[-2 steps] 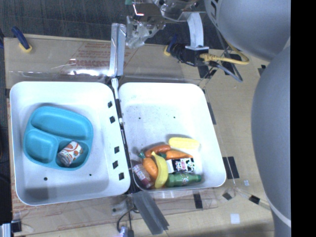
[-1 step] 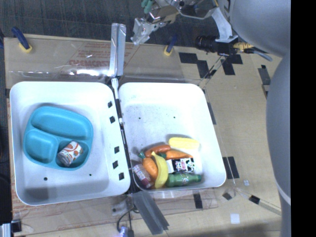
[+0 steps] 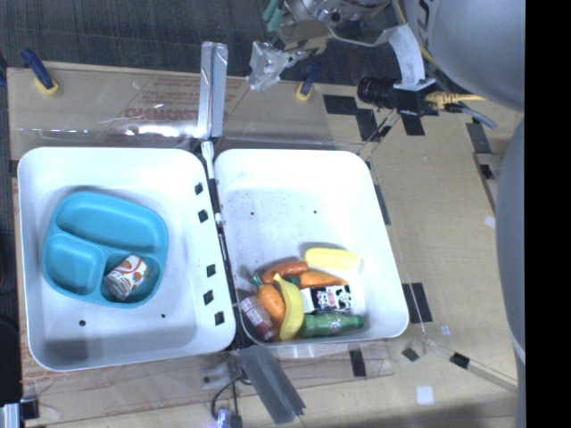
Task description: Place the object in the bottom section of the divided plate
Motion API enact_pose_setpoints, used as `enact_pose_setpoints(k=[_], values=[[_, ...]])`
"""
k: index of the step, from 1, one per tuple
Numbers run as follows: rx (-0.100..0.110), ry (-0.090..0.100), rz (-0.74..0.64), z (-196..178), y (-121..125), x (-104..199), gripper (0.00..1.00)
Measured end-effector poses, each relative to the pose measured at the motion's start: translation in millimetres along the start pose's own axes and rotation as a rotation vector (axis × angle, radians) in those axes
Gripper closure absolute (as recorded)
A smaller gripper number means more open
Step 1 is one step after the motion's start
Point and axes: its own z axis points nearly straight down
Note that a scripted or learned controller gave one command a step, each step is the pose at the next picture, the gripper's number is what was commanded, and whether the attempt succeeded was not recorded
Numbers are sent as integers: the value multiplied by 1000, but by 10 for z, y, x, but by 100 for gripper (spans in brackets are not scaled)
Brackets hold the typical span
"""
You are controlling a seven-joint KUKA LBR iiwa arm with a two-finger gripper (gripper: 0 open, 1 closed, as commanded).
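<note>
Bulky grey arm [image 3: 473, 25], black lettering

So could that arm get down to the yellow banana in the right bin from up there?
Probably yes. The banana lies on top of the pile with nothing over it, though food crowds its sides; the end effector hangs beyond the bin's far edge.

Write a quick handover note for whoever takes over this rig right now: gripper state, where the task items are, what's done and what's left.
Gripper: raised above the bench behind the bins, nothing seen between its fingers.
Blue divided plate: in the left bin.
Small can: lying in the plate's bottom-right section, nearest the camera.
Right bin: pile of toy food in its near corner, including a banana, a carrot and a green bottle.
Done: one item appears placed in the plate.
Left: confirm that section counts as the bottom one; otherwise likely nothing.
</note>
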Motion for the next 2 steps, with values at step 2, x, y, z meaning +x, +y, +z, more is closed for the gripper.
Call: enact_pose_setpoints(k=[2], values=[[-9,-9,-640,-135,-59,-558,100]])
